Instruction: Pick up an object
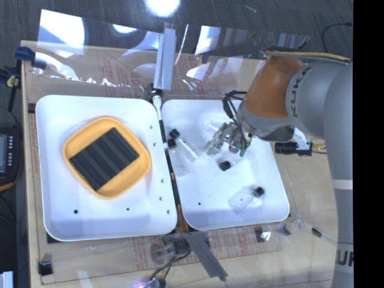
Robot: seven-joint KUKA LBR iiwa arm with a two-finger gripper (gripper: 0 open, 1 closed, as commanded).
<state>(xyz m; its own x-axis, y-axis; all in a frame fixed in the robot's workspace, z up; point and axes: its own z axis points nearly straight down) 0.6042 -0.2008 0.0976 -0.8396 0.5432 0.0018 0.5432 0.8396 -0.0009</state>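
My gripper [227, 141] hangs over the middle of the right bin [273, 167], reaching in from the right under the orange wrist band. A small black piece [225, 165] lies just below it on the bin floor. A clear plastic item with a black cap [246, 198] rests near the bin's front right. Another clear item with a black end [180, 143] lies by the bin's left wall. In the left bin [48, 179] sits a yellow tray-like object with a dark ribbed top [106, 156].
A metal divider bar [163, 59] stands behind the seam between the bins. Cables and a bracket [186, 251] sit at the bench's front edge. The grey arm [324, 107] covers the bench to the right of the right bin.
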